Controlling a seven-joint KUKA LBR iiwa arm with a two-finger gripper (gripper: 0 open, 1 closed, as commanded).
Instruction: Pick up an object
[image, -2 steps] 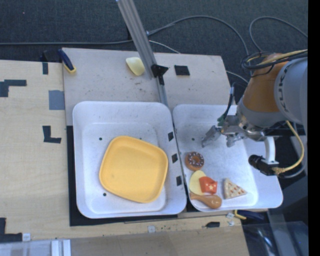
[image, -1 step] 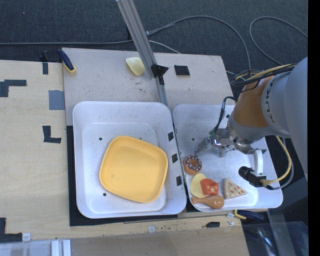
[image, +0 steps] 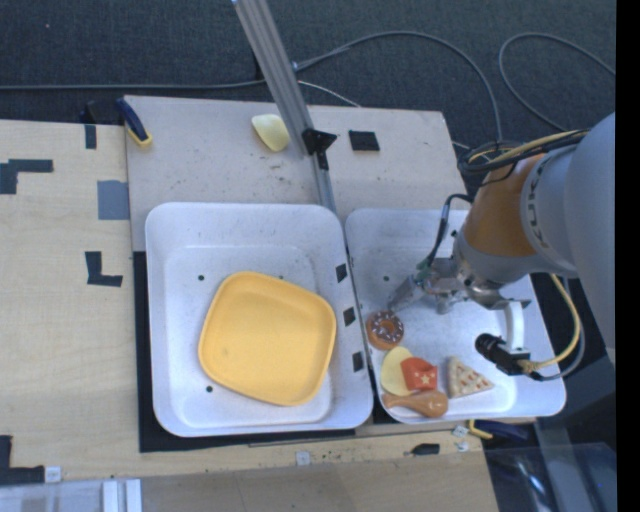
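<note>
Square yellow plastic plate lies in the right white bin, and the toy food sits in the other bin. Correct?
Not quite. The camera view shows the square yellow plastic plate in the left white bin; the toy food sits in the other, right bin.

A light wooden bench (image: 60, 330) with dark tape marks sits on a dark grey carpet floor (image: 120, 45). Black cables (image: 520, 60) loop across the carpet. A metal pole (image: 290, 100) leans over a pale board (image: 200, 150).

No text, label, brand, number or sign can be read anywhere on the surface, bins or objects.
</note>
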